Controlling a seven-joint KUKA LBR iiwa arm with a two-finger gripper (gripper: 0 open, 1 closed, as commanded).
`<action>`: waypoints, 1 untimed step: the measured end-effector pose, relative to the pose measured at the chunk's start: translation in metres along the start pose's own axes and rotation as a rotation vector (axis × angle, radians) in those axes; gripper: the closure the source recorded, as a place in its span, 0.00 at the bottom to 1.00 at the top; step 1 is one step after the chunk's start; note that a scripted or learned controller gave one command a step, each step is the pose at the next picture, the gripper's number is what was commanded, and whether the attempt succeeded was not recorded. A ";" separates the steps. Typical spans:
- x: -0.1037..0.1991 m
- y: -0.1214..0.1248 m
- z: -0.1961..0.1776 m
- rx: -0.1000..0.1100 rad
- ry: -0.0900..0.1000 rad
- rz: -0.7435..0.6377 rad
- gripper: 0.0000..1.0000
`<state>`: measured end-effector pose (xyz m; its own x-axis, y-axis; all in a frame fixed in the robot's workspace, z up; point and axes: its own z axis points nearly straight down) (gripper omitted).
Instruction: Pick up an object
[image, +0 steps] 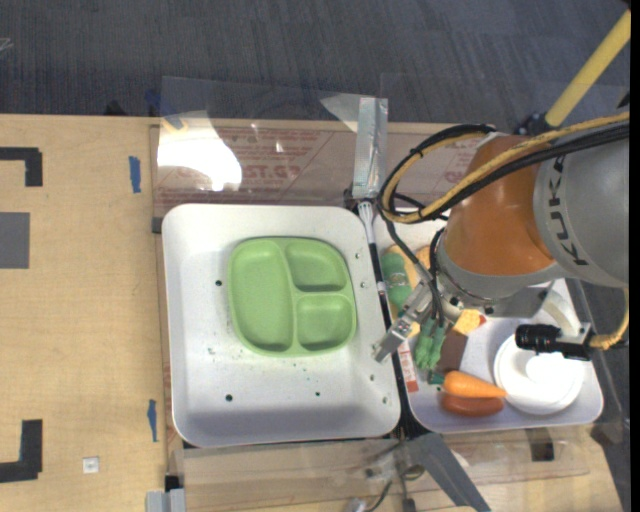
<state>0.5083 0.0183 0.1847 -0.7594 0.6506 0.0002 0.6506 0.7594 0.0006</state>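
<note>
Evidently the arm (520, 215) has been brought in from three o'clock and bent down over the right bin (590, 405), because that is where the loose items lie, while the left bin (190, 300) carries just a green divided plate (292, 295) sitting near its centre, too broad and flat to be a likely pick. The pincer (412, 325) hangs at the nine o'clock edge of the right bin, close against the wall shared by the two bins, with its metal parts pointing down toward seven o'clock; whether it is wide, narrow or closed on anything I cannot tell, since the wrist and a tangle of cables sit over it. Beneath it is a crowd of small things: a green piece (432, 350) just at five o'clock of the pincer, a brown block (455, 352) touching that, an orange carrot-like object (472, 393) lying flat at the six o'clock side of the bin, and a small yellow-orange bit (468, 322) beside the wrist. My judgement is that the candidate lies in this cluster, probably the green piece, though nothing can be seen lifted. A white bowl (545, 378) rests at the three o'clock end, apart from the cluster. Much of the right bin's twelve o'clock half is covered by the orange band and grey housing, so whatever lies there is hidden, and another greenish thing (395, 272) near the dividing wall is too obscured to identify.
</note>
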 end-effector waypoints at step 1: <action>0.024 0.015 0.045 0.005 -0.032 0.177 0.00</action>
<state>0.5002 0.0454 0.1400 -0.6324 0.7740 -0.0320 0.7744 0.6327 -0.0019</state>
